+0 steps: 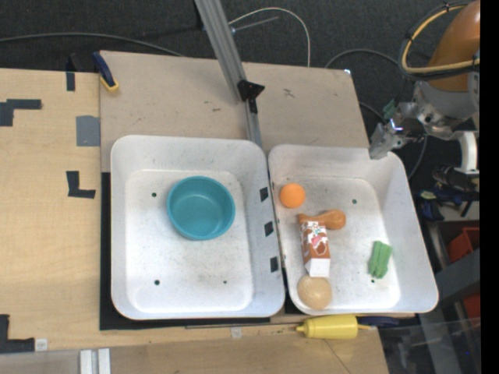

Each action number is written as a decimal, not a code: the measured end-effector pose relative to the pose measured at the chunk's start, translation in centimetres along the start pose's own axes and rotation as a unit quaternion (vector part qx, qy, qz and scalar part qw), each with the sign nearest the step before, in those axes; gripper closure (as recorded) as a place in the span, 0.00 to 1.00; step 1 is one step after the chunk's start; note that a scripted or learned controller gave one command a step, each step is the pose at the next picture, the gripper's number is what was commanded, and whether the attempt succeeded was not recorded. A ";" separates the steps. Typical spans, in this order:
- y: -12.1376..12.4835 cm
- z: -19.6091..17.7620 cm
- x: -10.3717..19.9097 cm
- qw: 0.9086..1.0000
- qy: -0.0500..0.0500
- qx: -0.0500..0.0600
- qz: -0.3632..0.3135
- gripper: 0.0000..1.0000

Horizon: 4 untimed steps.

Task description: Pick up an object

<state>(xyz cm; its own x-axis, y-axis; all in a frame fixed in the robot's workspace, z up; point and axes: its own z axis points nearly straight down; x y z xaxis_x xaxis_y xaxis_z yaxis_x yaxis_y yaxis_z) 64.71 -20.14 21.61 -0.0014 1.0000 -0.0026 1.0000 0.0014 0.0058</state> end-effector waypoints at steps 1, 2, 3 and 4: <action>0.1 -2.3 0.0 1.000 0.001 0.002 0.000 1.00; 1.0 -1.3 4.9 1.000 0.002 0.003 -0.002 1.00; 1.6 -2.3 10.4 1.000 0.002 0.003 -0.003 1.00; 1.8 -1.0 15.7 1.000 0.002 0.004 -0.003 1.00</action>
<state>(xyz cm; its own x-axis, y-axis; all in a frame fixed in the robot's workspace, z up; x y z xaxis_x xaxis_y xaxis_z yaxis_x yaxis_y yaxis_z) 66.49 -4.48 22.59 -0.0064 1.0000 0.0010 1.0000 0.0064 -0.0022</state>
